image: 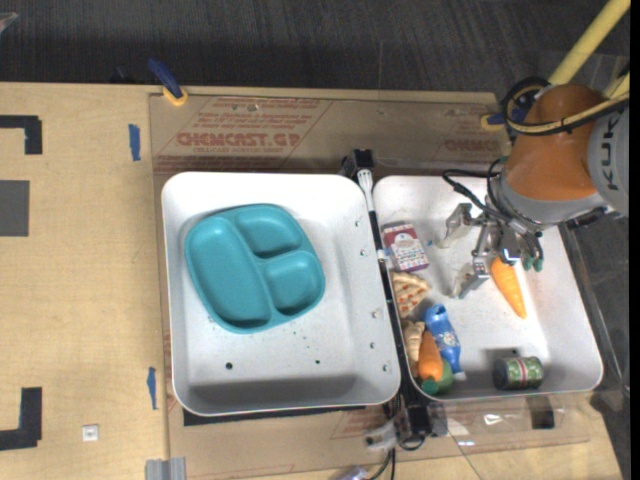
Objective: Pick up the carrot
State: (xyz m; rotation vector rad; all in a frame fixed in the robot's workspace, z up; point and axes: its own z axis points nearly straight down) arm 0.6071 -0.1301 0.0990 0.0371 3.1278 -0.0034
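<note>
The carrot (510, 288) lies in the right bin (570, 318), orange, with its green top pointing up toward the wrist and its tip pointing down and right. My gripper (464, 252) hangs just left of the carrot's top end. Its two metal fingers (457, 220) stand spread apart, open, with bare bin floor between them. The carrot sits beside the fingers, not between them. The orange band of the arm (548, 158) is above, at the bin's far right.
A red and white packet (404, 248), a tan snack (409, 294), a blue bottle (443, 336) and a small orange toy (430, 361) line the right bin's left wall. A green can (518, 371) lies near its front. The left bin (190, 368) holds a teal divided plate (255, 265).
</note>
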